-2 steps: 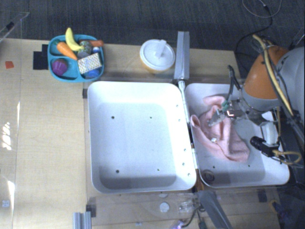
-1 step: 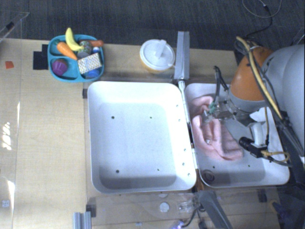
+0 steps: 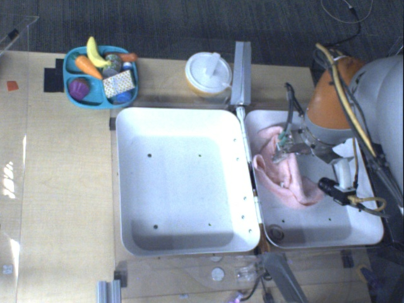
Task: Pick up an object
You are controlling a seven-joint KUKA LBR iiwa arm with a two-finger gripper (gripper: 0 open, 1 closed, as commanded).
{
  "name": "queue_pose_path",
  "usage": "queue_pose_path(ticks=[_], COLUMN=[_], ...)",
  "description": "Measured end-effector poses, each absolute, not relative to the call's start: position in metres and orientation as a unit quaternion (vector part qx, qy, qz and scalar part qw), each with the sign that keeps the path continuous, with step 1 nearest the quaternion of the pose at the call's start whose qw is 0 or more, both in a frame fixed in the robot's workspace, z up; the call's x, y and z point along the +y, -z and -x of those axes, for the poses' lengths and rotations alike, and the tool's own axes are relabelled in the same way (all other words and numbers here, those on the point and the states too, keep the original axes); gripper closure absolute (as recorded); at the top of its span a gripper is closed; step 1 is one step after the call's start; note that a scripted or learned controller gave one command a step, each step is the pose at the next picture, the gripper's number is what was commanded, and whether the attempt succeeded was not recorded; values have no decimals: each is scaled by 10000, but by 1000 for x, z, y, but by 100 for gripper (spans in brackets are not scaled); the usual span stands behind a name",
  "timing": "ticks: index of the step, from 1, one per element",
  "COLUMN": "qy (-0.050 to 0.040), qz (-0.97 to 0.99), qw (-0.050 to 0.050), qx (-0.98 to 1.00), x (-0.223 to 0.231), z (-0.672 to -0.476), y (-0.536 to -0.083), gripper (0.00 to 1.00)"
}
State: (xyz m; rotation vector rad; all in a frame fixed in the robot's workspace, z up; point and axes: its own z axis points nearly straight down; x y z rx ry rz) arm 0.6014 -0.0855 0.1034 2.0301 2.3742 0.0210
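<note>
A crumpled pink cloth (image 3: 284,172) lies in the right bin (image 3: 315,229), against its left wall. My gripper (image 3: 282,149) reaches in from the right and sits low over the cloth's upper part, touching or pressing into its folds. The fingertips are buried in the fabric. The grey arm with its orange band (image 3: 328,103) hangs above the bin's far right side.
The left bin (image 3: 183,182) lies beside the right one. A blue tray (image 3: 95,74) with toy food, including a banana and a carrot, sits at the back left. A white lidded cup (image 3: 208,73) stands behind the bins.
</note>
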Motion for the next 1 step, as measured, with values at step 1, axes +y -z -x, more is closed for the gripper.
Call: queue_pose_path(ticks=[1], qy=[-15], qz=[-5715], qw=[22], qx=[8206], x=[-53], z=[-635], y=[-206], gripper=[100])
